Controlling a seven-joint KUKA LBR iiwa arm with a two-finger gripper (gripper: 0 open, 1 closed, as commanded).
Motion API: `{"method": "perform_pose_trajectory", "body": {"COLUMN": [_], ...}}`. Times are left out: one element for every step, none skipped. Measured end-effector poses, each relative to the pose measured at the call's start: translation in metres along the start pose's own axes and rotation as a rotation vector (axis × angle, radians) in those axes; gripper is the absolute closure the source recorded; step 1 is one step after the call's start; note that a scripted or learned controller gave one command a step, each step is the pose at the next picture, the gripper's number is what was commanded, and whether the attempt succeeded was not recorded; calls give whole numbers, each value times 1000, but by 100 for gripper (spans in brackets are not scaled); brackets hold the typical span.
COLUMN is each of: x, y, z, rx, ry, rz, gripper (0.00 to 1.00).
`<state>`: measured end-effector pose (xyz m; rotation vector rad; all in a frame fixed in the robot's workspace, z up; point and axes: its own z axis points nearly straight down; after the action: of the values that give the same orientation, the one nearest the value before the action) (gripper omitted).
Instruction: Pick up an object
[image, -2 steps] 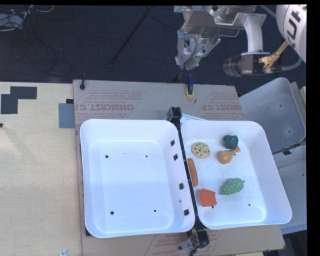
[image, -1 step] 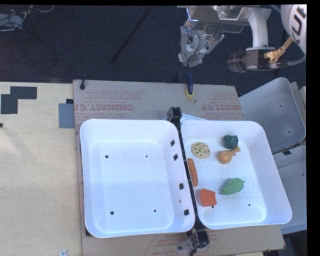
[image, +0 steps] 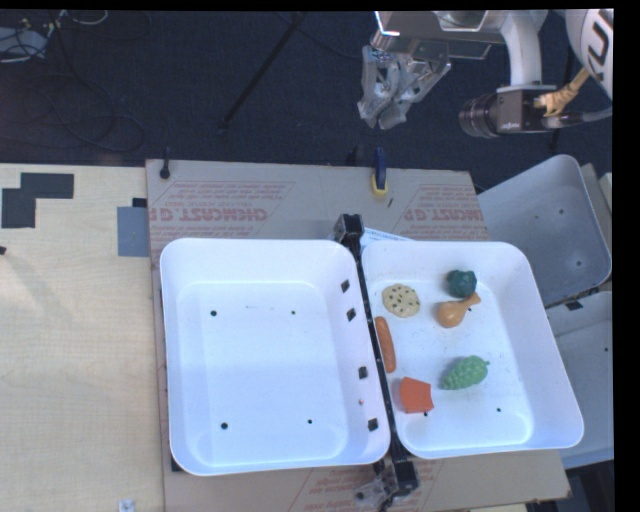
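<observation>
Grey-white arm (image: 520, 40), silver metallic gripper (image: 385, 112), black cylindrical wrist part (image: 495, 115), orange-tan cable (image: 565, 90)

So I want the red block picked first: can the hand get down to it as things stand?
Probably yes. The red block lies uncovered in the right bin, apart from the sausage and green grapes; the hand hangs high above.

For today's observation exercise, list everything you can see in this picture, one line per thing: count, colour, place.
bins: 2, white, side by side on the bench
cookie: 1, tan with dark spots, right bin, upper left
broccoli: 1, dark green, right bin, top
drumstick: 1, orange-brown, just below the broccoli
sausage: 1, orange, along the right bin's left wall
block: 1, red-orange, right bin, lower left
grapes: 1 bunch, green, right bin, lower middle
cardboard: 1 sheet, brown, under the bins
gripper: 1, grey, high above the bench, beyond the bins
</observation>
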<state>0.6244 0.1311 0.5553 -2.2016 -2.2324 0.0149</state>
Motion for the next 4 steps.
{"method": "perform_pose_trajectory", "body": {"x": [1,3,4,5], "y": [0,0,0,1], "z": [-9,-18,-27,-36], "rx": [4,7,7,5], "ry": [-1,-1,-1,-1], "rz": [-5,-11,-17,-22], "gripper": [100,100,100,100]}}
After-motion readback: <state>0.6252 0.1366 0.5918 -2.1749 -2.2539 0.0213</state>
